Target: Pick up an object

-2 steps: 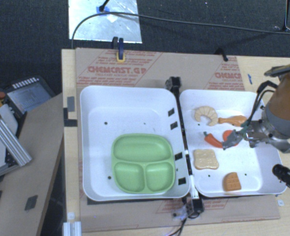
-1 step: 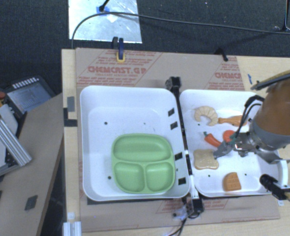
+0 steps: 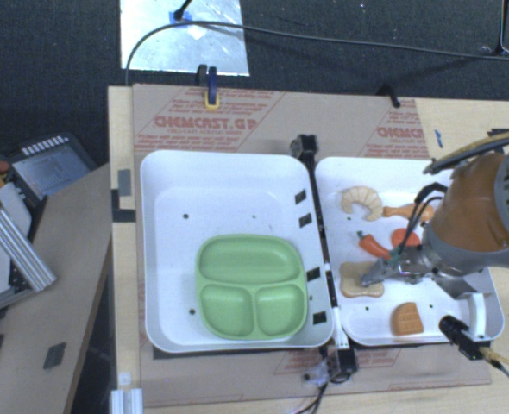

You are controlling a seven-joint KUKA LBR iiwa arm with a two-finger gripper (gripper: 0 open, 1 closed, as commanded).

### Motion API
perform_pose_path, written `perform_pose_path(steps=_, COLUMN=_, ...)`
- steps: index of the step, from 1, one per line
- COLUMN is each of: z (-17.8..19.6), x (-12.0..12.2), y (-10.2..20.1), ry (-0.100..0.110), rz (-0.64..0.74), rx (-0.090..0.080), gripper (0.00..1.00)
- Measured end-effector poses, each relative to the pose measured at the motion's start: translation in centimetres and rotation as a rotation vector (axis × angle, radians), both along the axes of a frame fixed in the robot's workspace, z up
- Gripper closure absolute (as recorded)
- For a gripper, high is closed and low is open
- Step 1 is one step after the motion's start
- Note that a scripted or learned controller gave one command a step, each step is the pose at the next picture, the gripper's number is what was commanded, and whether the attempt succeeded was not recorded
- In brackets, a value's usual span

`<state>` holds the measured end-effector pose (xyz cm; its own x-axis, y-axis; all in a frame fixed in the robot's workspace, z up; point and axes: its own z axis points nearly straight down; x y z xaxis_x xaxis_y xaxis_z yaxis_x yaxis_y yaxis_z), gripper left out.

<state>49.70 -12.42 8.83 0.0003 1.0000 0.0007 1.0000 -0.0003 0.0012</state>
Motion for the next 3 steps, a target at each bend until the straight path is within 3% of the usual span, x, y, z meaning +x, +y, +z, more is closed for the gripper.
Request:
perform_pose_path(steps=1, z=1.4, x=0.2, y=0.1, ry=-0.006, rz=0.003, rx=0.0, gripper=1.0)
perform_pose_path(steps=3, z=11.6, x=0.9, y=-0.6, ry=-0.005, rz=0.004, rx=-0.002, gripper=1.0)
